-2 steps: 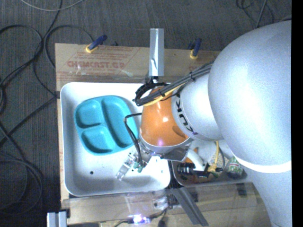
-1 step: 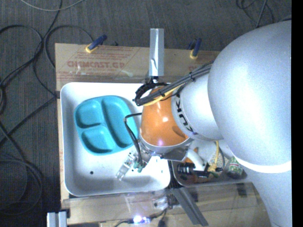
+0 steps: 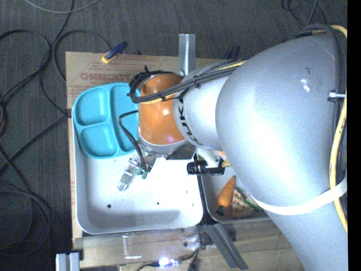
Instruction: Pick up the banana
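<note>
My gripper (image 3: pixel 127 178) hangs over the left white bin (image 3: pixel 141 213), just below the blue tray and pointing toward the bin floor at lower left. Nothing shows in it. A small yellow patch (image 3: pixel 225 163) peeks out from under the arm at the top of the right bin; I cannot tell whether it is the banana. The grey arm and its orange band (image 3: pixel 158 117) hide most of the right bin (image 3: pixel 211 210).
A blue divided tray (image 3: pixel 101 123) lies in the left bin's upper left corner. In the right bin an orange carrot (image 3: pixel 226 192) rests beside a patterned object (image 3: pixel 243 205). A black part (image 3: pixel 197 167) juts from the arm over the wall between the bins.
</note>
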Tool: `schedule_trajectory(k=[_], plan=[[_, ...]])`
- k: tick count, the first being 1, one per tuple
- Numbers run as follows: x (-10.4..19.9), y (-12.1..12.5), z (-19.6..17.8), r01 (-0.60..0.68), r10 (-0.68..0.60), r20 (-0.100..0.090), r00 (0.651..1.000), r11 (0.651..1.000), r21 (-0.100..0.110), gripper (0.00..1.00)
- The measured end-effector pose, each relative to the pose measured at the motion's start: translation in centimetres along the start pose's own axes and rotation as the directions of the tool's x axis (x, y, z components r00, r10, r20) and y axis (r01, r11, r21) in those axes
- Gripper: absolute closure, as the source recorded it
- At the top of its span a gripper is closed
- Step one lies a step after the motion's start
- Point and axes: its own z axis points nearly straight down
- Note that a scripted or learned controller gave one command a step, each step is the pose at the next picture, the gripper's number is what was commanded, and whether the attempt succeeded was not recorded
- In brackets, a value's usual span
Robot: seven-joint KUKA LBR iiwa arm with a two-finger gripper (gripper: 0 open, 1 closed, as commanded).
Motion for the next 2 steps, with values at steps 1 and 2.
schedule_trajectory(k=[1, 2], plan=[[-2.5, 0.8, -1.4, -0.157, 0.157, -0.011, 0.988, 0.988, 0.013, 0.0], [-3.4, -2.5, -7.3, -0.014, 0.014, -0.012, 1.0, 1.0, 0.014, 0.0]])
